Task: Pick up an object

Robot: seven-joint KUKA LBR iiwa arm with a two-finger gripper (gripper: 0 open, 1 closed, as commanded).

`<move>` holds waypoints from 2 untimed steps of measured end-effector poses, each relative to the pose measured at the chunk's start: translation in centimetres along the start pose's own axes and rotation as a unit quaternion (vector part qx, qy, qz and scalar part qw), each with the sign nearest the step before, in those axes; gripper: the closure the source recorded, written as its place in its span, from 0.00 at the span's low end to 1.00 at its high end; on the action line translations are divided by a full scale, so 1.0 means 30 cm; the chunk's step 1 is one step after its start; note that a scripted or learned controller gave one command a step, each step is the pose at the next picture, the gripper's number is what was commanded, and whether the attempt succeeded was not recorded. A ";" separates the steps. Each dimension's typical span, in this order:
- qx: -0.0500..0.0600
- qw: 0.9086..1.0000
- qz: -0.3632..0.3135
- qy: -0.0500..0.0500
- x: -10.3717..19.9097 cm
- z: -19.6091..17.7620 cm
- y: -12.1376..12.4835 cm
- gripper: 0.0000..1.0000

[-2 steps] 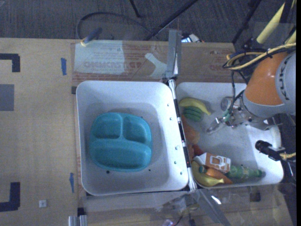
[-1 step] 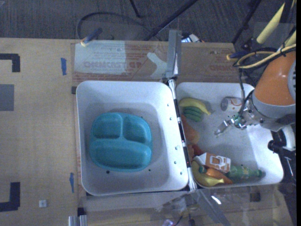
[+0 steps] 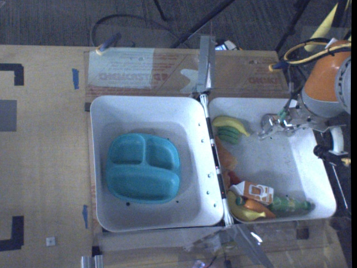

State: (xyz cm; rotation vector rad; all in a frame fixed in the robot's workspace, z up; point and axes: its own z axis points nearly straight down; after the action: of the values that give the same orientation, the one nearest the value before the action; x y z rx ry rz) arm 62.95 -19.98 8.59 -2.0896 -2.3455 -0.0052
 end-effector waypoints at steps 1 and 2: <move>-0.003 0.992 0.122 0.001 0.014 -0.006 0.023 0.00; 0.005 0.993 0.122 0.004 0.019 -0.034 0.014 1.00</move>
State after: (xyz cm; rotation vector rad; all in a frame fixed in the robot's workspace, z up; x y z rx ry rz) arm 63.30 -19.38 9.62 -2.3498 -2.0657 -0.0006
